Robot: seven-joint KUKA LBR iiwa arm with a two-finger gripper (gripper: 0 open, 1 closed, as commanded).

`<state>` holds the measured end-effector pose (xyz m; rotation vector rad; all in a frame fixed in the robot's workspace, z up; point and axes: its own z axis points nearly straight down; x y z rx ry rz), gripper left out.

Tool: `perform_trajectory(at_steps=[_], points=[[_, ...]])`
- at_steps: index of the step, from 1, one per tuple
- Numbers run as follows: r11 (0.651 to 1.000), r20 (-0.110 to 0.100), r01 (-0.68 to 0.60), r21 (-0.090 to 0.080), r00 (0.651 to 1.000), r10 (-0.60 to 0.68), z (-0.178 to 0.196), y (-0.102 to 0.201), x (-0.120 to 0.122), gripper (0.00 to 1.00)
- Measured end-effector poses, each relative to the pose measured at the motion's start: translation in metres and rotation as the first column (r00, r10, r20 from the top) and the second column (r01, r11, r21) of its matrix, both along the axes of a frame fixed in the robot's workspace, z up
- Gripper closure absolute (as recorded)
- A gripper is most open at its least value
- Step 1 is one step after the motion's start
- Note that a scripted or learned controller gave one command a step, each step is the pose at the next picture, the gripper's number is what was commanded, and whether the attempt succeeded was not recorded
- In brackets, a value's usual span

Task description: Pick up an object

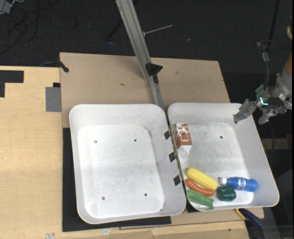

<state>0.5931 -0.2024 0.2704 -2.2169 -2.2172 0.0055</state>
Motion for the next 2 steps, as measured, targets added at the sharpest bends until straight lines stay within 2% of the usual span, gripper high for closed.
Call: perform_trajectory(at_steps=[1,2], points=[[1.000,0.004,-0.002,-0.002,1.000,0.002,0.003,0.000,0.001,0.00],[1.000,0.001,0.000,0.000,1.000,0.000,-0.041,0.000,0.003,0.00]])
